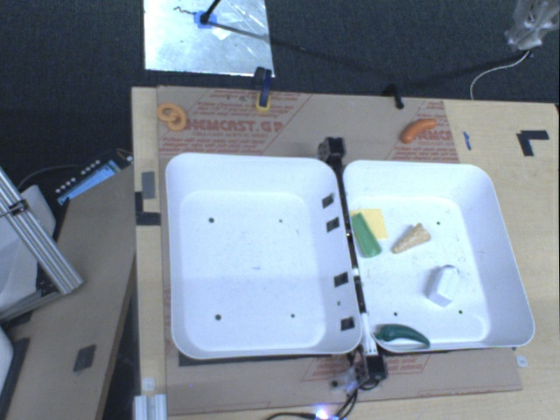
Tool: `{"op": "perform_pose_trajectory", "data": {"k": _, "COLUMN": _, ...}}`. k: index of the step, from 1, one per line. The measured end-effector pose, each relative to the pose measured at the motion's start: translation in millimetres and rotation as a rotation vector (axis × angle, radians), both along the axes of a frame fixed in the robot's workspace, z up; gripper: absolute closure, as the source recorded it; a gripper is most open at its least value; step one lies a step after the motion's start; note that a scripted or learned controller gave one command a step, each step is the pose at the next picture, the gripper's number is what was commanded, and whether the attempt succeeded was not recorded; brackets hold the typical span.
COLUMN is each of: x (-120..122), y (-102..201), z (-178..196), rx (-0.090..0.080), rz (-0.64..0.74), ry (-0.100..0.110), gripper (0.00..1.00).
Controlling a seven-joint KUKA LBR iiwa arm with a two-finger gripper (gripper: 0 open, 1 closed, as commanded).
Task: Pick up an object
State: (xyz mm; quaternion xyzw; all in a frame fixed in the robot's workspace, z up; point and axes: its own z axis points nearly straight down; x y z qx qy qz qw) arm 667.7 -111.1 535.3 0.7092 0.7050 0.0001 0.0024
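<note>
White plastic right bin (490, 201) holds 5 objects: yellow flat block (374, 223) touching green cylinder (365, 234), tan wedge (410, 238), white block (443, 284), dark green pepper (402, 335) near its front rim.

Cardboard sheet (367, 112) covers the desk under both bins. On it, behind the bins: pretzel (172, 116) far left, yellow clamp (262, 90) middle, sausage (418, 130) right. Shiny foil sheet (208, 24) on dark carpet (70, 59) beyond.
</note>
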Motion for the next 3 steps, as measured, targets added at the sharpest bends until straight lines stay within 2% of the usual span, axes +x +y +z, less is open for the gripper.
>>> {"op": "perform_pose_trajectory", "data": {"k": 1, "x": -1, "y": -102, "z": 0, "rx": -0.002, "rz": -0.002, "ry": 0.001, "gripper": 1.0}}
{"op": "perform_pose_trajectory", "data": {"k": 2, "x": -89, "y": -74, "z": -105, "rx": 0.007, "rz": 0.005, "ry": 0.015, "gripper": 1.0}}
{"op": "perform_pose_trajectory", "data": {"k": 3, "x": -86, "y": -96, "z": 7, "rx": -0.003, "rz": 0.006, "ry": -0.011, "gripper": 1.0}}
